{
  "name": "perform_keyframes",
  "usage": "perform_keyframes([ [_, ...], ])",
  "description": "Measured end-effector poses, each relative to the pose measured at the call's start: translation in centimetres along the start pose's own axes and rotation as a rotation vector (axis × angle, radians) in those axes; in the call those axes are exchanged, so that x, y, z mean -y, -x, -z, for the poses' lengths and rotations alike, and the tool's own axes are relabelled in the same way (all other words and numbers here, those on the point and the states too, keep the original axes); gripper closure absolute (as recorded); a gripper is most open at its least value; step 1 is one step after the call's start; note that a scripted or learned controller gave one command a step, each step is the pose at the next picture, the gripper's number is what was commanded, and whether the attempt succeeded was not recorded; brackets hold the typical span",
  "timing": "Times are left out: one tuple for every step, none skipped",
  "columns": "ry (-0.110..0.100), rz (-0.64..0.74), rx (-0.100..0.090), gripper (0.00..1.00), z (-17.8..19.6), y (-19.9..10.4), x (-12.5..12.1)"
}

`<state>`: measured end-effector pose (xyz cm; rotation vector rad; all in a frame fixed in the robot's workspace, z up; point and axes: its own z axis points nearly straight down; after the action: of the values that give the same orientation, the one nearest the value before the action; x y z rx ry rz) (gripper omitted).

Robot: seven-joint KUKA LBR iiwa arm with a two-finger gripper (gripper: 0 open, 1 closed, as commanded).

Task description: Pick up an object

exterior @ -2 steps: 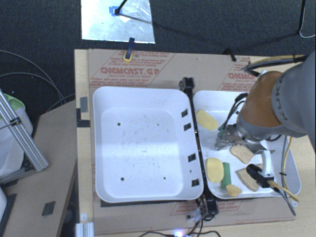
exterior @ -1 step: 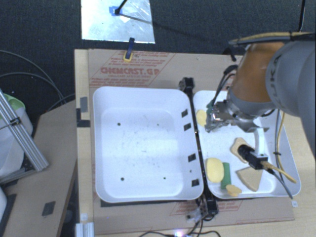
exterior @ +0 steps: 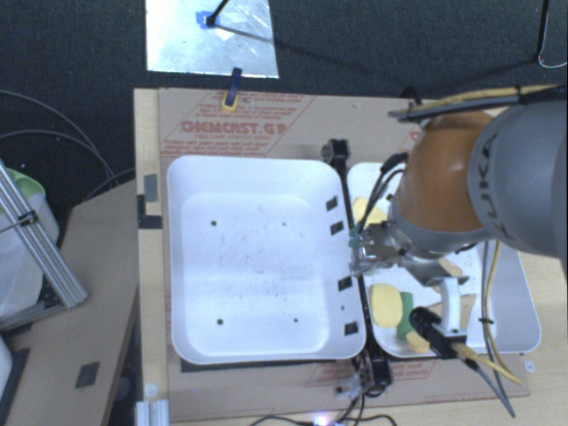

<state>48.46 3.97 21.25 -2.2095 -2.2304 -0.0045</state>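
Gripper (exterior: 377, 254) — hidden beneath the grey arm (exterior: 497, 180) and its orange band (exterior: 439, 185), low over the right bin (exterior: 524, 327); whether it grips anything cannot be told. Right bin: yellow object (exterior: 386, 304) with green piece (exterior: 406, 313) touching it, another yellow item (exterior: 364, 209) farther back. Left bin (exterior: 257, 256) — alongside, on the cardboard-covered bench (exterior: 257, 122).

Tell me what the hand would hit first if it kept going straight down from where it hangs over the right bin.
Probably the yellow object lying in the right bin, beside a green piece. The hand is mostly hidden under the arm's wrist, so its exact line and height are uncertain.
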Motion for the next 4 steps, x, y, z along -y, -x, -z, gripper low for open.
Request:
perform_keyframes([
  [0.004, -0.003, 0.002, 1.0, 1.0, 0.4, -0.3],
  [0.005, -0.013, 0.006, 1.0, 2.1, 6.6, -3.6],
  [-0.002, 0.001, 0.0, 1.0, -0.3, -0.7, -0.6],
  [0.017, 0.0, -0.002, 1.0, 13.8, -3.8, -0.4],
])
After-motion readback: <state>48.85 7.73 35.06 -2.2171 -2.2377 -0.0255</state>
